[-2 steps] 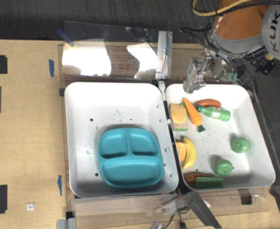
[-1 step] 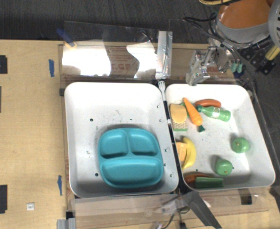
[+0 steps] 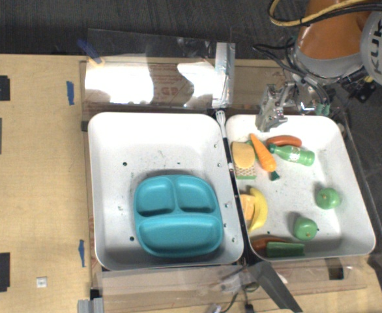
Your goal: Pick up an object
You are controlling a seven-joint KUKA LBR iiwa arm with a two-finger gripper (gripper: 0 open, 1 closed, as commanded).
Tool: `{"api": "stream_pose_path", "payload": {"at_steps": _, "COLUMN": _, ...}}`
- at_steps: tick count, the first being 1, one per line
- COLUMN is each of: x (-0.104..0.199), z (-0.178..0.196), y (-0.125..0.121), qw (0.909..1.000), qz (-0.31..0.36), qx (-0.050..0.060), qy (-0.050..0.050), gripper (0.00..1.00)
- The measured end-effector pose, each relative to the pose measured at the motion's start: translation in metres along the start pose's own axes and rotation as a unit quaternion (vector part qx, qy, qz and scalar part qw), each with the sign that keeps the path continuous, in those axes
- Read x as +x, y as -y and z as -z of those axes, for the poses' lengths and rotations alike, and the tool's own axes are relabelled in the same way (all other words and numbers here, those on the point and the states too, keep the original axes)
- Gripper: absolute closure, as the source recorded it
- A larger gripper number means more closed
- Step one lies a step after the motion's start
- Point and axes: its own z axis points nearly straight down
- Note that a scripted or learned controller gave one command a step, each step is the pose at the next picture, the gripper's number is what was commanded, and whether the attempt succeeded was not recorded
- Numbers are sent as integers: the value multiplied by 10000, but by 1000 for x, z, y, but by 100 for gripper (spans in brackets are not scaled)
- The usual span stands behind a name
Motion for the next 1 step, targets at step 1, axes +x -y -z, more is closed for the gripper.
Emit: {"api": "stream_pose_path", "payload": {"at_steps": 1, "x": -3, "z": 37, "y": -15, "qw": 10000, "qz": 76, "qx": 5, "qy": 64, "gripper": 100}}
